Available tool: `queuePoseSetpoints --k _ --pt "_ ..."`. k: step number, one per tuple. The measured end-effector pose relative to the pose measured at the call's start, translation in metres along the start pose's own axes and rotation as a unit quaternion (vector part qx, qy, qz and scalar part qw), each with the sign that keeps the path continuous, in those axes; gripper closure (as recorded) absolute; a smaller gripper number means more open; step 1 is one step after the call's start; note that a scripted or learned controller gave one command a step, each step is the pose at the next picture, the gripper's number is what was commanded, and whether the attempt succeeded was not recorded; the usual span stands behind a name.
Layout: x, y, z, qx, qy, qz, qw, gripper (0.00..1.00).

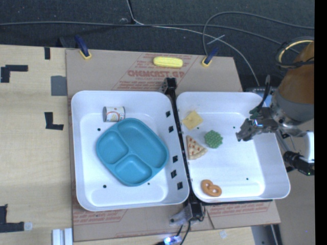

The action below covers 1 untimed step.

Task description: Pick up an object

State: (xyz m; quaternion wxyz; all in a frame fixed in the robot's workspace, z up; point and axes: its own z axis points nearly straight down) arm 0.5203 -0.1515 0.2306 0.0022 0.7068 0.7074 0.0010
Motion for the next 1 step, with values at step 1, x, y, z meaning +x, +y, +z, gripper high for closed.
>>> queuePoseSetpoints --k 1 --pt "0.0 0.0008 -0.0217 0.001 0.0 0.0 1.0 1.0"
